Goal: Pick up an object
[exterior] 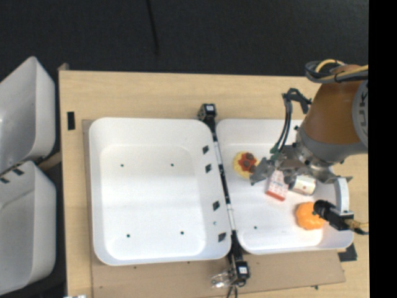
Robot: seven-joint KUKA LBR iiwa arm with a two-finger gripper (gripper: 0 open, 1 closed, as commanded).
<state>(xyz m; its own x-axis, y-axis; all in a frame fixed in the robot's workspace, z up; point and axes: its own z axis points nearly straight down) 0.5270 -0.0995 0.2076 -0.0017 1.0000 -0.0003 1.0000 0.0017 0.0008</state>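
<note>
In the right bin (260,244), toward the tabletop's (155,92) near right corner, an orange object (307,216) lies just beside a black part of the arm's tooling. A little farther back sit a small red-and-white packet (277,187) and a pale cylinder (303,184), close together, with the hand (286,174) low over them; whether the hand is released or clenched I cannot tell, since the wrist hides its tips. Farther still, close to the divider between the bins, lies a yellow-and-red item (244,162), apart from the rest. The left bin (99,185) reaches toward the tabletop's left edge. The risk I judge likeliest is a bad grasp: packet and cylinder are crowded, so the hand could catch both, pinch an edge, or push one aside and come away with nothing. The flat packet may also slip out.
</note>
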